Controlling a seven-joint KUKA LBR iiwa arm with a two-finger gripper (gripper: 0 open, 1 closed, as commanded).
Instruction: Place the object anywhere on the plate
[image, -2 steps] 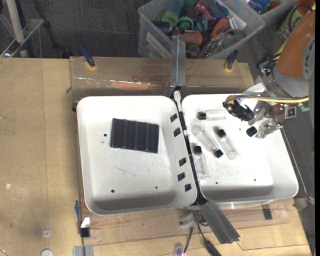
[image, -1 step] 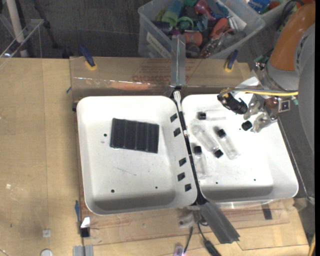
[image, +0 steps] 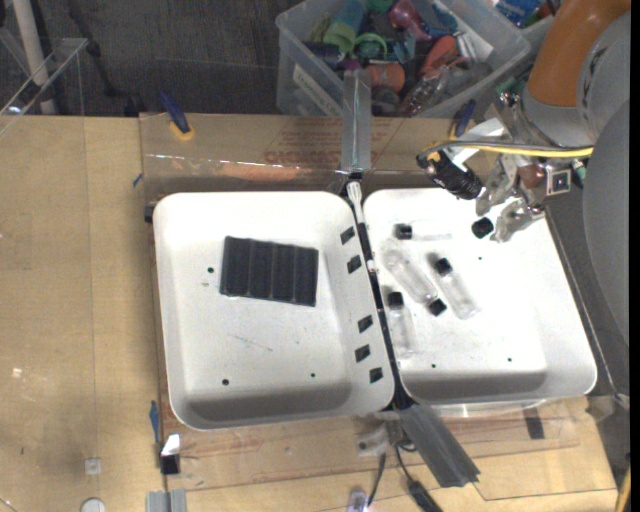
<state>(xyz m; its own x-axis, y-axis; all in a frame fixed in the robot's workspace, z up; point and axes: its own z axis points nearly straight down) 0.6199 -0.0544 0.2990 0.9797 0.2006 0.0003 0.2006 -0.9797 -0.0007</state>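
We look down on two shallow white bins set side by side on a wooden bench. The left bin (image: 190, 350) holds a dark, ribbed rectangular plate (image: 270, 270), lying flat a little above the bin's middle and turned slightly off square.

The right bin (image: 520, 340) holds several small clear bottles with black caps. One bottle (image: 448, 285) lies near the middle of the bin with its cap toward the far side; another (image: 415, 290) lies just beside it on the left, and the two seem to touch, though the clear plastic makes their edges hard to trace. A third bottle (image: 397, 320) lies close to the divider between the bins, and a fourth (image: 420, 233), short and pale, lies toward the far side. All of them rest in the right bin, well apart from the plate.

The arm (image: 575, 60), grey with an orange band, reaches in from the upper right. Its gripper (image: 500, 215) hangs over the far right corner of the right bin, above and to the right of the bottles. We cannot tell how its jaws stand, because the wrist hardware and cabling crowd that corner, and we see no bottle in its grasp.

Behind the bins stands a clear tub of coloured toys (image: 400, 40).
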